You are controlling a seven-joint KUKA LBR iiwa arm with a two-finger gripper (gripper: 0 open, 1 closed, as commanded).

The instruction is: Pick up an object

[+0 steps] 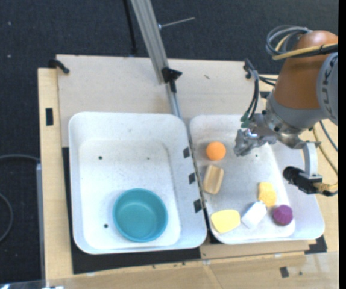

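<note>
Dark carpet [16, 35] surrounds a pale wooden bench [119, 83]. Left bin [88, 131]: teal bowl [140, 214], near side. Right bin [233, 128]: orange ball [216, 151], smooth, round, far-left part, with a tan block [213, 179] just nearer. My pincer [243, 144] hangs right of the ball; its grip state I cannot tell.

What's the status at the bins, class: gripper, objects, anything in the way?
Gripper low over right bin, beside orange ball, holding nothing seen. Ball free, tan block just below it. Teal bowl alone in left bin.
</note>
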